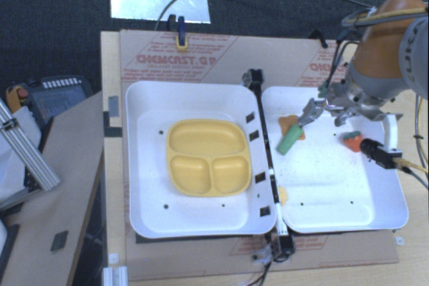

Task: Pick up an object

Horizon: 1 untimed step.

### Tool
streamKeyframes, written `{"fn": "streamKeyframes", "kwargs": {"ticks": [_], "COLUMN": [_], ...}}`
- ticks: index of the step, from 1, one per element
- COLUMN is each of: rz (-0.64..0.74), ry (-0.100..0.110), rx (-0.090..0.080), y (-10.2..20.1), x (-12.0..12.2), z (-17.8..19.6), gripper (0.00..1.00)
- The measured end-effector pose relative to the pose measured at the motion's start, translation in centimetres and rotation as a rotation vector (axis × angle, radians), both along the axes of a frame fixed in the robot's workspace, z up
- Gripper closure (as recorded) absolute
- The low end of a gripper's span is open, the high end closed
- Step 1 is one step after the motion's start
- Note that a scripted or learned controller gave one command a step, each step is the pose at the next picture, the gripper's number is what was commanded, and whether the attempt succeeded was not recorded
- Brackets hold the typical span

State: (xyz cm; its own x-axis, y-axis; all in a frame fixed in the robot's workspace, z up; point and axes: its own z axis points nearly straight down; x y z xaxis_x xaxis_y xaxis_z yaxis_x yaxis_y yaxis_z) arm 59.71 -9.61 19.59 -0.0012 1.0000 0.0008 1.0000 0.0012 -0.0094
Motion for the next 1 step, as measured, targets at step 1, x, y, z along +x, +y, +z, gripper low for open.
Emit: {"fn": "streamKeyframes", "kwargs": {"ticks": [1], "rz": [0.002], "ry": [-0.01], "rx": [-0.001], "y": [0.01], "x": [0.26], "z": [0.55], "gripper": [0.0]}}
